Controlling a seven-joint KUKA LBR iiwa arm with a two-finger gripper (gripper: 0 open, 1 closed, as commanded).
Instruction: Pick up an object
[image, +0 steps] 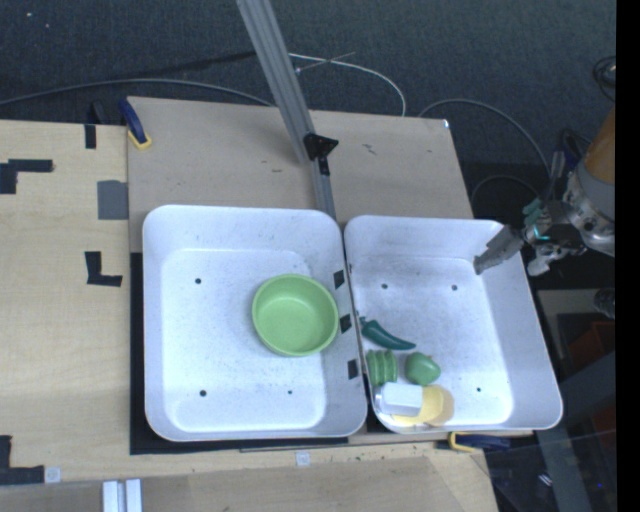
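My gripper (511, 264) hangs over the far right rim of the right bin (520, 330), open, with nothing between its fingers. Several small objects lie clustered in that bin's near left corner, well apart from the gripper. They are a dark green pepper-like piece (386, 336), a ribbed green piece (381, 366), a round green piece (422, 369), a white block (403, 397) and a yellow piece (435, 405). A light green bowl (294, 315) stands upright in the left bin (175, 300), towards its right side.
A grey pole (285, 85) slants down from the top to the wall between the two bins. Cables (370, 75) lie on the dark floor behind the bench. A blue and yellow clamp (134, 125) sits at the board's far left corner.
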